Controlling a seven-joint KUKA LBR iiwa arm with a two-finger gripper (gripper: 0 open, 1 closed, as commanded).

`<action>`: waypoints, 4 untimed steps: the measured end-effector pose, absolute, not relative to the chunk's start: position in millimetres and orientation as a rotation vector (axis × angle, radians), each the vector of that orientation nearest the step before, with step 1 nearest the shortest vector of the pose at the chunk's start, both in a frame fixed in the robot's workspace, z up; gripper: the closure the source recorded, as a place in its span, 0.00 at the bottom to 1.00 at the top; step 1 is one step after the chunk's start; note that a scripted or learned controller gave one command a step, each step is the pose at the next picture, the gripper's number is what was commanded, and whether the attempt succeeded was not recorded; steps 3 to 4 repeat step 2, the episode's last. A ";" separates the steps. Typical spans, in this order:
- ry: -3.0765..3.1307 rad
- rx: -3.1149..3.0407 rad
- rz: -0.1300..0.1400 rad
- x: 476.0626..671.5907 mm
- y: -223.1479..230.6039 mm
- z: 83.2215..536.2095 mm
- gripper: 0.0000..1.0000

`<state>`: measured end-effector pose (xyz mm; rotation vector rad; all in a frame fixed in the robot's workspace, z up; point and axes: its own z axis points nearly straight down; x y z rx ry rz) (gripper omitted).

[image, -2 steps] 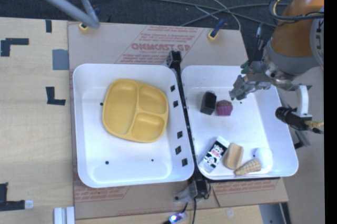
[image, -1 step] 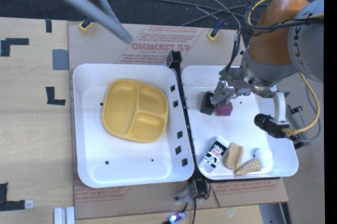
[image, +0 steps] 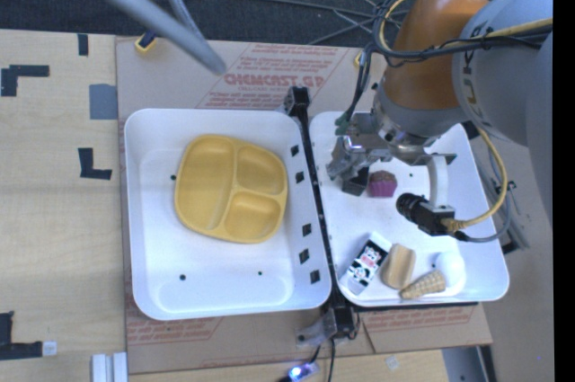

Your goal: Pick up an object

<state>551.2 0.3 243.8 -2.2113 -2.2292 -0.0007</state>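
Observation:
My gripper (image: 352, 173) hangs over the left part of the right bin (image: 476, 281), its dark fingers pointing down just left of a small purple object (image: 384, 183). The purple object lies beside the fingertips, not between them. Toward the bin's front lie a black-and-white patterned carton (image: 366, 264), a tan bread-like piece (image: 398, 266) and a waffle ice-cream cone (image: 424, 284). The grey arm with its orange band (image: 436, 21) covers the bin's back right.
The left bin (image: 144, 191) holds a yellow divided plate (image: 231, 188). A black divider (image: 310, 191) separates the two bins. Cables run along the arm and across the dark floor behind. A grey pole crosses the upper left.

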 end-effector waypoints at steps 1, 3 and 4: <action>-2.228 -2.212 0.000 549.5 50.4 247.7 1.00; -2.226 -2.214 0.004 549.7 93.6 237.1 1.00; -2.226 -2.214 0.004 549.7 93.6 237.1 1.00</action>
